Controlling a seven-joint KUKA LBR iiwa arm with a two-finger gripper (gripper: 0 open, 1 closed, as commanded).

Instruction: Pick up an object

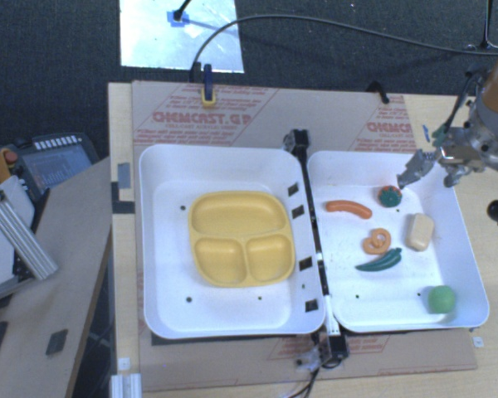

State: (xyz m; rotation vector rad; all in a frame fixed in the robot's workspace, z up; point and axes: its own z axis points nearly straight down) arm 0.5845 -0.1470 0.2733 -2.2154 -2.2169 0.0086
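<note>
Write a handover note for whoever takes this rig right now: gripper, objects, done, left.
Gripper: fingers open, holding nothing, at the back edge of the right bin, just above the teal piece.
Right bin holds: teal piece at the back, orange sausage, orange ring, cream block, green pepper, green ball at the front right corner.
Left bin: yellow tray with three compartments, nothing in them.
Done: nothing picked up yet.
Left: close on an object and lift it; the teal piece is nearest the fingers.
</note>
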